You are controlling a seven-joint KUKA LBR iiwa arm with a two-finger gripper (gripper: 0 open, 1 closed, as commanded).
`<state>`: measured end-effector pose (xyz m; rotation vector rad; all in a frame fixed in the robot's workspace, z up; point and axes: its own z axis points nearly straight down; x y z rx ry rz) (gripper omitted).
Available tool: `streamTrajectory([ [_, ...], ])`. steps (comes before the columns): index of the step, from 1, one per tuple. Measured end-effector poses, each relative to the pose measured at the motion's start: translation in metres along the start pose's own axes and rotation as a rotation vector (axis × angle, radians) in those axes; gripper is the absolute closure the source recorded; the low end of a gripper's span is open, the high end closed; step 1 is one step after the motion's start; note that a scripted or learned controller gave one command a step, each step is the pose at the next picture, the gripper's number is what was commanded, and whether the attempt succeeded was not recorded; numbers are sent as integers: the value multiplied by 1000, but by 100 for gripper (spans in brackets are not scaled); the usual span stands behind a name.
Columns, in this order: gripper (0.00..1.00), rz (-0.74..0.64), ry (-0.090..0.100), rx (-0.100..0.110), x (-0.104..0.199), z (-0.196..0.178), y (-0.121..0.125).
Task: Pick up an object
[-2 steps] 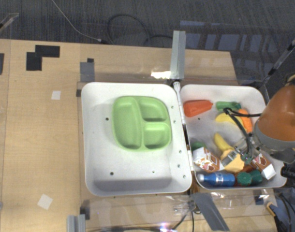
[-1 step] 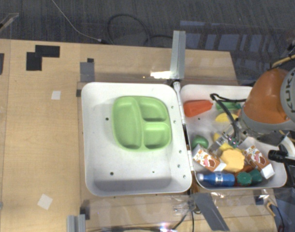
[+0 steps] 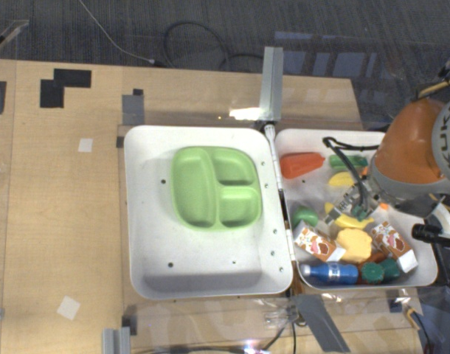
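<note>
The right bin (image 3: 431, 271) holds a heap of small toys. Among them are an orange carrot-like piece (image 3: 301, 164), a green piece (image 3: 306, 217), a yellow lump (image 3: 354, 243), a blue bottle (image 3: 330, 273) and two snack packets (image 3: 316, 243). My gripper (image 3: 355, 200) reaches down into the middle of this heap from the right, just above the yellow lump. Its metal fingers are small and mixed in with the toys. The grey arm with its orange band (image 3: 409, 150) covers the bin's far right part.
The left bin (image 3: 147, 271) holds a light green divided tray (image 3: 215, 186) with three compartments. A metal post (image 3: 271, 83) stands behind the gap between the bins. Black cable (image 3: 341, 147) loops over the right bin's back.
</note>
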<state>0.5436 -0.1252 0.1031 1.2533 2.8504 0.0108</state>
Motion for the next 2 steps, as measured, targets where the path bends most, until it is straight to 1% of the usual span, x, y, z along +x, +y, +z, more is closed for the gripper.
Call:
streamTrajectory([
  [1, 100, 71, 15, 9, 64, -85, 18],
  [2, 100, -29, -9, -9, 46, -24, 7],
])
